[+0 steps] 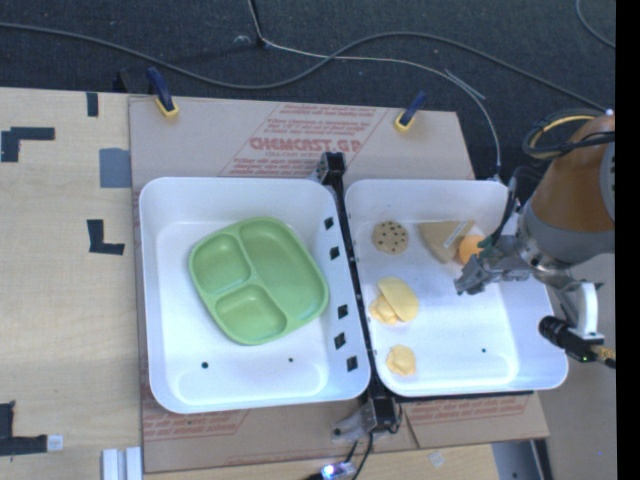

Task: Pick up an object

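Note:
The right bin (500,373) holds a round cookie (390,236), a tan wedge (438,236), a small orange piece (467,250), a yellow lump (395,301) and a smaller yellow lump (401,360). My gripper (477,274) hangs low over the bin's right part. It is just below and right of the orange piece and close to the tan wedge. I cannot see anything held in it. The grey arm with its orange band (575,193) comes in from the right and hides the bin's far right corner.
A green three-compartment plate (258,278) lies in the left bin (160,208). A black divider (345,268) runs between the bins. Cables cross the dark floor at the back, and two clamps (160,98) hold the cardboard base.

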Controlling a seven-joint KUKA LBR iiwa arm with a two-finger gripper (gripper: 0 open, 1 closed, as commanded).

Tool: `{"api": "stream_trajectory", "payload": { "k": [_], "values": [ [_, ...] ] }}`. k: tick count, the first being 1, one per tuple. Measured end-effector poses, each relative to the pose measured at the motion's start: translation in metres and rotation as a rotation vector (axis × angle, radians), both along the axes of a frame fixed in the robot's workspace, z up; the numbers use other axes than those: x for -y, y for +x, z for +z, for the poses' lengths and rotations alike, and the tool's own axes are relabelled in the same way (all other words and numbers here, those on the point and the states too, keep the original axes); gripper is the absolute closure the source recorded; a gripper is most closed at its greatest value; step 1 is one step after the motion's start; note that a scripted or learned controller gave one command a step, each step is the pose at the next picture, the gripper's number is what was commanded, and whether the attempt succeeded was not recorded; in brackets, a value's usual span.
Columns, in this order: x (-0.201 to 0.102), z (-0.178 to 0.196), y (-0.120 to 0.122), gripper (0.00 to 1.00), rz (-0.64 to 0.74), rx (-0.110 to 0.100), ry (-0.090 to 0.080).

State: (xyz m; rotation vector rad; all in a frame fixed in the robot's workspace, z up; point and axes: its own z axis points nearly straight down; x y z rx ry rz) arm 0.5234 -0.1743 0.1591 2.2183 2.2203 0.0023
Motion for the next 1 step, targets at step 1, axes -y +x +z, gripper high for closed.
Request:
{"api": "stream_trajectory", "payload": {
  "k": [1],
  "values": [
    [-0.0002,0.0424,0.0005,1.0,0.0,-0.002,0.001]
  ]
}}
